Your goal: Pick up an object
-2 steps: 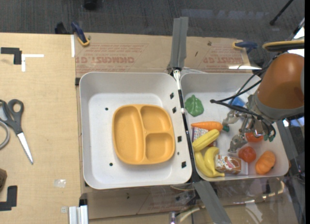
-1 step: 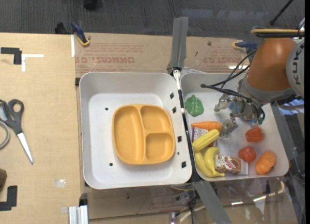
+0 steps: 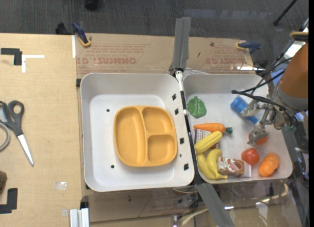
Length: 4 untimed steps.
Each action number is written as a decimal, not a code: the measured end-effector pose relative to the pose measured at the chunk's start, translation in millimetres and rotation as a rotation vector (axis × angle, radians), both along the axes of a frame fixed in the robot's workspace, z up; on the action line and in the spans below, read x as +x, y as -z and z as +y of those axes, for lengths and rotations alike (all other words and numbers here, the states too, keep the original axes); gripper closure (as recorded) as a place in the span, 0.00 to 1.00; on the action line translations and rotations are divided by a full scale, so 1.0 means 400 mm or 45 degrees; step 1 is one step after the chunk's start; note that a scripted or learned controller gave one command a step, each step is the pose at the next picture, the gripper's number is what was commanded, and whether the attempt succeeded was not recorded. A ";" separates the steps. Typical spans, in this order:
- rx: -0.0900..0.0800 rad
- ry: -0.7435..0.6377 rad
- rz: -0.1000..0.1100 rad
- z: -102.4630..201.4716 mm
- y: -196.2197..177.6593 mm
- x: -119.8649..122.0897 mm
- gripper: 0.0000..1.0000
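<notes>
Looking into the right bin, you see many small toy foods scattered on its white floor. A green leafy piece lies near the left wall, and below it an orange carrot lies sideways, touching the top of a small printed carton. Yellow bananas rest over this carton and curve down to the front wall. Just beside them you find a brown and white box, then a red tomato and an orange fruit in the front right corner. A blue object sits in the upper part of this bin, close to the arm.

The left bin holds a yellow divided plate with three compartments. On the wooden bench at the far left you see scissors, well apart from both bins. Blue clamps hold the cardboard behind the bins.

The gripper hangs over the right side of the right bin, between the blue object and the tomato. Something orange-red shows at its tip, but you cannot tell if it is held there. Cables and metal parts hide the claw, so you cannot tell whether it is open or closed.
</notes>
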<state>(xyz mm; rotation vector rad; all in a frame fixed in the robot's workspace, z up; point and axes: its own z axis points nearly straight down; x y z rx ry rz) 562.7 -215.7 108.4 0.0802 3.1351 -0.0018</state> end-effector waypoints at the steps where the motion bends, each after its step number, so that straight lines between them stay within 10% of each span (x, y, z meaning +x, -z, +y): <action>1: 0.002 0.213 0.004 0.059 0.040 -0.077 0.00; 2: 0.004 0.757 0.001 0.269 0.040 0.171 0.00; 4: 0.004 1.307 0.002 0.286 0.041 0.159 0.00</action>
